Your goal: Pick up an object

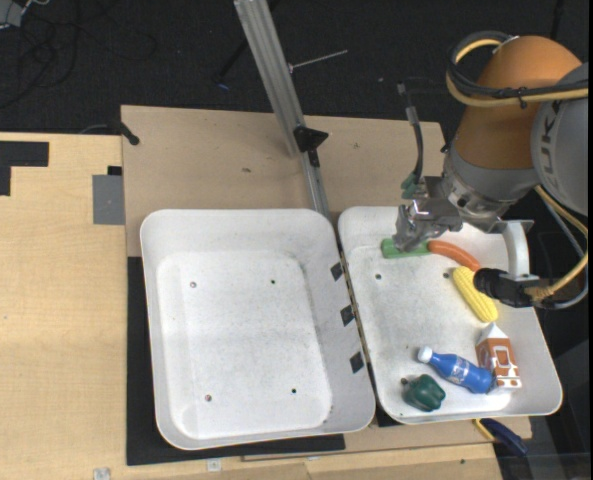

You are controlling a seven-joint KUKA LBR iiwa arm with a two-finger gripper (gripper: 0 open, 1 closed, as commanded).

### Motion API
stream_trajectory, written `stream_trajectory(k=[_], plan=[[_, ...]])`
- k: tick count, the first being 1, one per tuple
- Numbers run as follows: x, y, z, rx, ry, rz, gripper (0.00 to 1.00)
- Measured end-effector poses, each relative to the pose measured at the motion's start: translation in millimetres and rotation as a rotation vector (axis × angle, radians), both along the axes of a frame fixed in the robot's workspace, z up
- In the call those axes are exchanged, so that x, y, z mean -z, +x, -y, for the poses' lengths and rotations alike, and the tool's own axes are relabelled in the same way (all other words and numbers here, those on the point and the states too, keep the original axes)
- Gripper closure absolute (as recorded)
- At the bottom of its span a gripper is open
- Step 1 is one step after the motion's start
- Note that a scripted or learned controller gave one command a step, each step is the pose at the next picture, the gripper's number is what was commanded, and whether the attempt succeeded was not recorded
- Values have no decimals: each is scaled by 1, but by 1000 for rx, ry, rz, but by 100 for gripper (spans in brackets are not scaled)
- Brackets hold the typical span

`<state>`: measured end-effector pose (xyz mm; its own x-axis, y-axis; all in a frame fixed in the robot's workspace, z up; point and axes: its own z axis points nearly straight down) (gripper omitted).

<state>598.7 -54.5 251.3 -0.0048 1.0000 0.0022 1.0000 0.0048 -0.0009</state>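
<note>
Reaching into the right bin (536,393), the gripper (413,236) is sitting at its far edge, directly over a green block (404,249).

Finger state cannot be determined. An orange carrot (453,254) is lying just beside the block, a yellow corn cob (473,293) nearer, and a blue bottle (458,369), a green pepper (423,393) and a small carton (500,359) are resting along the near side. The left bin (166,238) is sitting alongside.

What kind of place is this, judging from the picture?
Probably a robotics lab bench for grasping trials: a KUKA arm reaches over two shallow white bins, the right one holding toy items such as a corn cob and a blue bottle.
</note>
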Motion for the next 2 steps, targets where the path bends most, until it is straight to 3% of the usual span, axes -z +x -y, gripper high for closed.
stream_trajectory(k=[2], plan=[[15,7,-104,1,-1,-5,100]])
